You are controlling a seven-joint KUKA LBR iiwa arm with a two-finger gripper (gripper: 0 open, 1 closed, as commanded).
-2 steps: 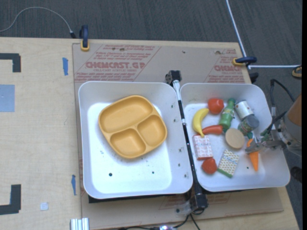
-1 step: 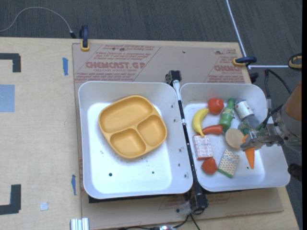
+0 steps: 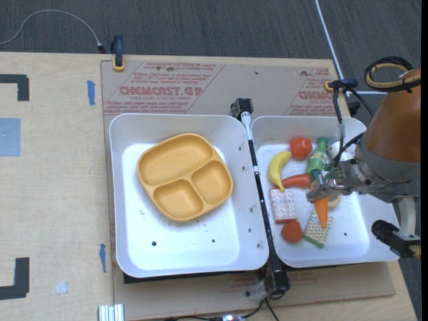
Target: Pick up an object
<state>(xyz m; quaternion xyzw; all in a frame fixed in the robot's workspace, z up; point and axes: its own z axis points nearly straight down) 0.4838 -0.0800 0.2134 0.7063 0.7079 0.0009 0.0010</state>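
The gripper (image 3: 326, 187) hangs low in the right bin (image 3: 354, 243), its tips at the top of an orange carrot (image 3: 322, 212) — whether they grip it, I cannot tell. Left of it lie a banana (image 3: 278, 168), a tomato (image 3: 300, 146) and a pink block (image 3: 283, 204); the left bin (image 3: 134, 246) holds a yellow divided plate (image 3: 184, 176).

A pale wooden bench (image 3: 53, 199) fills the left and near side, marked with blue tape (image 3: 91, 92) and black tape (image 3: 19, 87). Beyond its far edge lies dark grey carpet (image 3: 200, 12), crossed by a thin white cable (image 3: 50, 20).
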